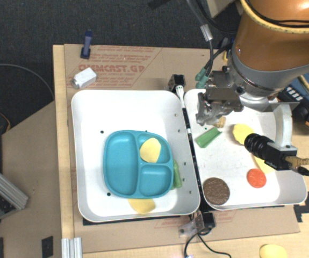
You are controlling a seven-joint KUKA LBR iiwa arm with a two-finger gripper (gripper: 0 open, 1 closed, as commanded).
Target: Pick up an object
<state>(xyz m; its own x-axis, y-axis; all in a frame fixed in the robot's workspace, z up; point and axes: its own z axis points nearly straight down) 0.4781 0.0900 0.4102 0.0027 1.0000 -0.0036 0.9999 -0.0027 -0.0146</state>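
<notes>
My gripper (207, 117) hangs over the back left part of the right bin (288, 198), just above and behind a green block (207, 137) that lies on the bin floor. A small tan piece (220, 121) sits right beside the gripper. A yellow banana-like piece (243, 133) lies to the right of the block. Nearer the front of this bin lie an orange-red disc (256, 178) and a brown round disc (216, 191). I see nothing held in the gripper.
The left bin (90, 117) holds a blue divided tray (123, 163) with a yellow piece (150, 150) in it, a green piece (176, 174) at its right edge and another yellow piece (142, 204) in front. A white item (84, 78) and a blue clip (86, 44) lie behind the bins.
</notes>
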